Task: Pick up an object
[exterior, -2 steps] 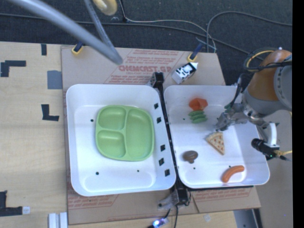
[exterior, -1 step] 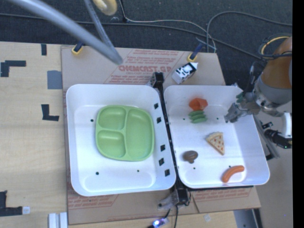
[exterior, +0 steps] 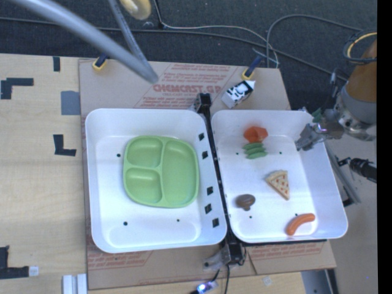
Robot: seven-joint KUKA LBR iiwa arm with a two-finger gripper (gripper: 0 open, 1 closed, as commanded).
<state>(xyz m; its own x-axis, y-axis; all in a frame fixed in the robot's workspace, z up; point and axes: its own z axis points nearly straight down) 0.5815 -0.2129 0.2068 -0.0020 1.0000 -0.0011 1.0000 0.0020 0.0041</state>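
Observation:
The right bin (exterior: 318, 182) holds a red piece (exterior: 255, 133) with a green piece (exterior: 255, 150) just below it, a pizza slice (exterior: 279, 184), a brown mushroom-like piece (exterior: 245, 201) and an orange sausage (exterior: 300, 223). My gripper (exterior: 308, 138) hangs at the bin's upper right rim, to the right of the red and green pieces and apart from them. Nothing shows between its fingers.
The left bin (exterior: 101, 182) bears a green divided plate (exterior: 162, 170). A small black-and-white object (exterior: 239, 91) lies on the cardboard behind the bins. Grey poles (exterior: 79, 23) cross the upper left. Cables run along the back.

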